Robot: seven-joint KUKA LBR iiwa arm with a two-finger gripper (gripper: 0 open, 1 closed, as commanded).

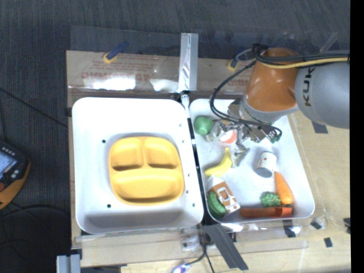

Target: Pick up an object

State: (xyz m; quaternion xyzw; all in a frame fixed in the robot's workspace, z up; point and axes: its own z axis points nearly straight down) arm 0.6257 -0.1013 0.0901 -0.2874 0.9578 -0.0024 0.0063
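Note:
My gripper [239, 147] hangs low over the upper middle of the right bin [300, 169], under the orange wrist band. Just to its left lies a small red and white item [227, 135], partly hidden by the wrist. A green ball [202, 124] rests in the bin's far left corner. Below the gripper a yellow banana [222, 165] lies close to its tip. A white cup [264, 162] lies to its right. Whether anything is held cannot be made out.
A carrot [284, 187], broccoli [270, 198], a red-brown stick [265, 212] and a green and orange packet [222, 199] lie along the right bin's near side. The left bin [91, 129] holds a yellow divided tray [146, 169]. A cable loops off the wrist.

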